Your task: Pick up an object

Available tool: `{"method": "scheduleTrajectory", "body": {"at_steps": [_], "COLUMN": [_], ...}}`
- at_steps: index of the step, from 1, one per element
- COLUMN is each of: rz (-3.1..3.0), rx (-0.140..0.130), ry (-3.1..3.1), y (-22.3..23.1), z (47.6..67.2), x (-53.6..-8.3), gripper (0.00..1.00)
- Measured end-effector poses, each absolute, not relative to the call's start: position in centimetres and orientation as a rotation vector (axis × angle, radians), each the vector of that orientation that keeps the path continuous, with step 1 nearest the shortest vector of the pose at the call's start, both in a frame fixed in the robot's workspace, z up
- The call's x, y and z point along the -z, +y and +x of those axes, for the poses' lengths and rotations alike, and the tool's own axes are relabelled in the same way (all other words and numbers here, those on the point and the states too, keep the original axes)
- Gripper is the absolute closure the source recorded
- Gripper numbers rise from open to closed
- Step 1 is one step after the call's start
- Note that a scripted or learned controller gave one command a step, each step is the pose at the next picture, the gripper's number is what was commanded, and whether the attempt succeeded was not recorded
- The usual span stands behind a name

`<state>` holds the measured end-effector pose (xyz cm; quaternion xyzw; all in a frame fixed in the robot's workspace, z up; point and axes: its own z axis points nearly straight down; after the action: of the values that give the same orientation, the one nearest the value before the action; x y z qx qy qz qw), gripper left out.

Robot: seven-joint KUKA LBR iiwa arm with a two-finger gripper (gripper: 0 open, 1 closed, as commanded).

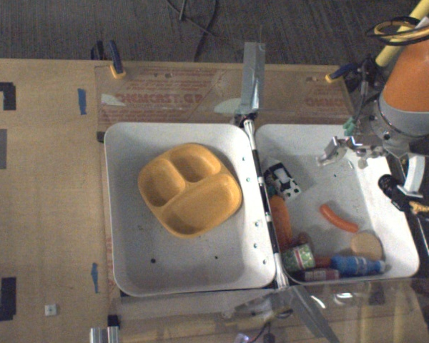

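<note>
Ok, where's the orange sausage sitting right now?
The orange sausage lies in the right-hand bin, towards its lower right, just above the round tan piece and the blue bottle, below the tool.

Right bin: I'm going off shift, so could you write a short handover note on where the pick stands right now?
End effector: over the right bin's upper right part, nothing visibly in it; whether its fingers are open or shut can't be told.
Right bin holds: sausage mid-bin, carrot along the left wall, black-and-white object above it, can, blue bottle and a round tan piece along the lower edge.
Left bin: yellow divided plate.
Done: nothing picked yet.
Left: choose an object, descend, grasp, lift.
</note>
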<state>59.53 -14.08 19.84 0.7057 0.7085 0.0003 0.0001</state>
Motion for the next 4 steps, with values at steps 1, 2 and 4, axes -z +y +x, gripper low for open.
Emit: {"method": "scheduleTrajectory", "body": {"at_steps": [1,2,4], "rz": [2.187,2.185,2.188], "rx": [-0.006,-0.006,-0.009], "ry": [2.245,2.250,2.245], "y": [-18.3,-17.7,-17.8], "z": [51.7,49.3,49.3], "x": [-8.7,-8.7,-9.7], "gripper": [0.00,0.00,0.00]}}
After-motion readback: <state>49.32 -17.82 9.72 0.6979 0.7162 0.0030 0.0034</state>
